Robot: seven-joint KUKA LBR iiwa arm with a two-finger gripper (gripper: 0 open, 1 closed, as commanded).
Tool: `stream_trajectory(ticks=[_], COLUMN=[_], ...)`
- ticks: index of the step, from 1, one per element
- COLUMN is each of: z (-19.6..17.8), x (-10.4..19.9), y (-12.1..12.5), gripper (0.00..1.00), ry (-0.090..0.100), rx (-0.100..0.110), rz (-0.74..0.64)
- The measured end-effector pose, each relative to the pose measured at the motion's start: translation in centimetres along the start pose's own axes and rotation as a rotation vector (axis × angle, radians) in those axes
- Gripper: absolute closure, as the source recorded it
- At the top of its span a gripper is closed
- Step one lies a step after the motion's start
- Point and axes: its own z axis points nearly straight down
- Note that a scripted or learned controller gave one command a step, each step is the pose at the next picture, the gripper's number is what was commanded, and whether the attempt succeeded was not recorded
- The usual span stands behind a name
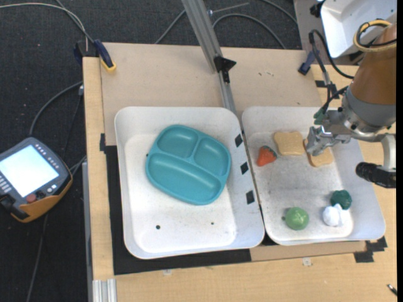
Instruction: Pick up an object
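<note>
Dark carpet with loose cables surrounds a pale wooden bench [164, 74] bearing two shallow white bins side by side.

Left bin [135, 231]: one teal divided plate [187, 163], three compartments, lying flat and slightly turned.

Right bin [315, 187]: tan bread slice [288, 143] near the far edge; red strawberry-like piece [266, 156] just beside it, toward the divider; second tan slice [322, 158], mostly covered by the tool, only its near corner showing; green round item [296, 218] near the front; dark green piece [341, 199] touching a white piece [332, 216] at the front right corner, both too small to identify.

Arm: grey, orange band above the wrist, entering from the right and cut off by the frame. Gripper [316, 145] sits low over the second tan slice; whether its fingers are spread or pinching cannot be told from this angle.

Other: handheld controller with lit screen [30, 178] on the floor at left, partly cut off; slanted metal pole [204, 27] crossing the bench top; blue clamp [104, 56] at the far left corner.
</note>
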Motion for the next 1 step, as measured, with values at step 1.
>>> stream_trajectory(ticks=[1], z=[-0.79], x=[5.54], y=[-1.23], gripper=[1.00], ry=[0.000], rx=[0.002], rz=[0.000])
